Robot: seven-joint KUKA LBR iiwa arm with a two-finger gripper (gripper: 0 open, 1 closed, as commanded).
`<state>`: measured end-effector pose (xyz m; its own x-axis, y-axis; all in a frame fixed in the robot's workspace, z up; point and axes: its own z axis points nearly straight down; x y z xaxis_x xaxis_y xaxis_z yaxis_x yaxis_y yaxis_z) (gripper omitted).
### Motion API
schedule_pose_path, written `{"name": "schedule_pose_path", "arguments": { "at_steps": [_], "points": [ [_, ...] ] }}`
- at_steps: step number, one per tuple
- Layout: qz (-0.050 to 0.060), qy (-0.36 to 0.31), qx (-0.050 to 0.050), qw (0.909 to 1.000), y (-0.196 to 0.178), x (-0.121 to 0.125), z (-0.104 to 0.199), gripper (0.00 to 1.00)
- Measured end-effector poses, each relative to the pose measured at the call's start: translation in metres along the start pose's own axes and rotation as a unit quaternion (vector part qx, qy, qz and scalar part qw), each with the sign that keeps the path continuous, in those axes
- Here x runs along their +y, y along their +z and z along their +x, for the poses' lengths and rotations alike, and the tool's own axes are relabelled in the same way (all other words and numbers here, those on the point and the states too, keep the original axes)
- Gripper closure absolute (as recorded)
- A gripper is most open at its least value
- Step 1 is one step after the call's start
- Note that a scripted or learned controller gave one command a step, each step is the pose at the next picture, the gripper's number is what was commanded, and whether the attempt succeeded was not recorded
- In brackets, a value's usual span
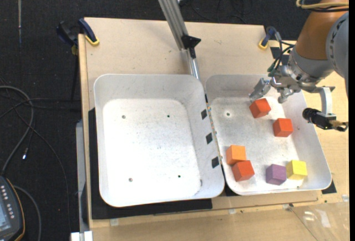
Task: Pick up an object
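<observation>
Orange-red, the nearest block [260, 108] sits in the right bin [310, 148] directly beneath the jaws [273, 90], and it looks like the target. The two fingers are spread apart, one slanting down at the block's far-left corner, the other just past its far-right side, with nothing between them. My judgement is that this is the approach step: the pick has not been made, since the block rests on the bin floor. The next move calls for lowering until the fingers straddle the block, then clenching squarely on opposite faces; the block lies slightly turned, so a corner strike could push it aside.

Grey arm [324, 40] with its orange band reaches in over the bin's far corner, wrist bent downward. A second orange-red block [283, 127] lies just beyond the target, away from the jaws; the other blocks sit well apart.
</observation>
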<state>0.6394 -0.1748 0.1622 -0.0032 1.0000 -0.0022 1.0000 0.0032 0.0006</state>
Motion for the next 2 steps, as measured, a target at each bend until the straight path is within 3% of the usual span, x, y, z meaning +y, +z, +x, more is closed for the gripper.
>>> {"name": "schedule_pose_path", "arguments": {
  "at_steps": [1, 2],
  "points": [
    [-0.011, 0.002, -0.004, 0.9999, 0.040, -0.012, 0.022, 0.00],
    [-0.004, -0.002, 0.001, 1.0000, -0.027, -0.015, 0.064, 0.00]
  ]
}}
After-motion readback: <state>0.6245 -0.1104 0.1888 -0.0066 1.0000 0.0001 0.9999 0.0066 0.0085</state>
